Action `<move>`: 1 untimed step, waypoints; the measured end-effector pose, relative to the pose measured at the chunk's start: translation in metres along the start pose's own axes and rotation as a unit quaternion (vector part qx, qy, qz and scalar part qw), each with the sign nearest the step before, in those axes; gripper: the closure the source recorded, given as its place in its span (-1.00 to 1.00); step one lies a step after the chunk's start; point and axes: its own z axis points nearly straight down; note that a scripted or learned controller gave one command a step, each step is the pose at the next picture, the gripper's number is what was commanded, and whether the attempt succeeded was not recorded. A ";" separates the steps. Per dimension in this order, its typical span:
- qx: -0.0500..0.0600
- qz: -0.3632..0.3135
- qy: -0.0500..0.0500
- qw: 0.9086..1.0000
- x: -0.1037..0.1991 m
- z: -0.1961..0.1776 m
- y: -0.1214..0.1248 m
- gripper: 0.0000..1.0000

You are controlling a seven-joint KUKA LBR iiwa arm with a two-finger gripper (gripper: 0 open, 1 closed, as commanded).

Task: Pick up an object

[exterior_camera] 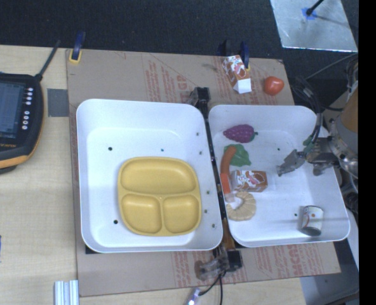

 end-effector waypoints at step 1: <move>0.000 0.000 0.000 1.000 0.051 0.093 0.044 -1.00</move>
